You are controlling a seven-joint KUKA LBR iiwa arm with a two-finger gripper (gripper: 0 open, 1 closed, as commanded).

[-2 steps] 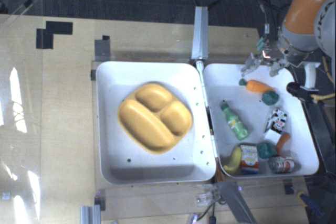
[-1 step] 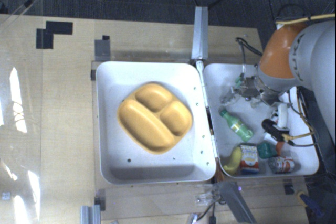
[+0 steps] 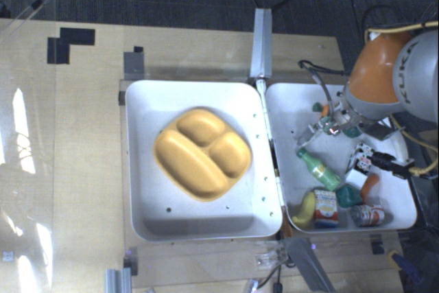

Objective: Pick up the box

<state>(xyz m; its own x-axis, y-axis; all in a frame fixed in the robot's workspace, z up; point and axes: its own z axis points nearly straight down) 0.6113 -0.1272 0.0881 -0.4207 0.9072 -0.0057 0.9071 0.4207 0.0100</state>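
Hovering over the upper part of the right bin (image 3: 409,178), the gripper (image 3: 330,125) hangs well short of the box (image 3: 326,207), which stands near that bin's lower wall. The arm (image 3: 398,75) enters from the right, its orange band directly above the wrist, so the tool comes down from above rather than from the side, which suits a shallow tray with low walls.

Finding on the jaws: two thin prongs seem to splay toward the lower left of the wrist, with nothing visible between them, but the detail is too small and cluttered by cabling to tell whether they stand open or closed.

Position of the box: it is wedged in a cluster along the lower wall. A banana (image 3: 304,208) lies touching or just beside its left face, a teal object (image 3: 348,196) sits just to its right, and a can (image 3: 368,216) lies on its side beyond that. A green bottle (image 3: 319,169) lies tilted just above the box, between it and the gripper.

Judgement: the crowding leaves little room for fingers on the box's left and right faces; a grasp across the freer upper and lower faces looks more workable, though the bottle may be nudged.

The left bin (image 3: 144,216) holds a yellow moulded tray (image 3: 202,153), well apart from the box and not involved.
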